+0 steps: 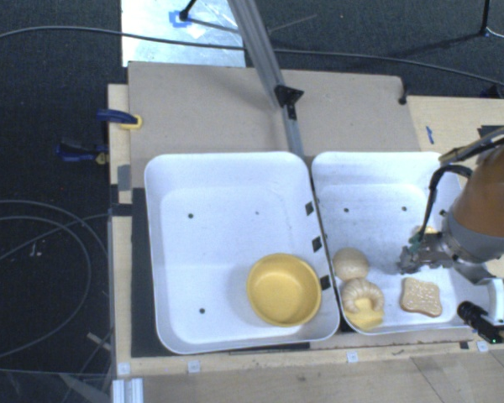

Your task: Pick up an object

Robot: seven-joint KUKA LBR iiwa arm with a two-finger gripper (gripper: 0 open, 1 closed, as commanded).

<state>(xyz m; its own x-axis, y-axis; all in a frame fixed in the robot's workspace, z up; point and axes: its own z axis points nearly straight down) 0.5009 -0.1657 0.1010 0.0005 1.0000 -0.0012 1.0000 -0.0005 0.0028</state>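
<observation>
In the right bin (370,183) lie a slice of toast (422,297), a round beige bun (350,264) and a croissant-like pastry (362,299) with a yellow piece under it. A yellow bowl (284,289) sits at the front right of the left bin (210,200). My gripper (411,259) hangs at the right side of the right bin, just above and behind the toast. Its dark fingers are small and blurred against the bin floor. Nothing is visibly between them.
A grey metal pole (260,49) slants from the top down to the seam between the bins. Blue and yellow clamps (109,133) grip the bench's left edge. Cables lie on the dark floor at left. The arm's orange band (491,200) is at the right edge.
</observation>
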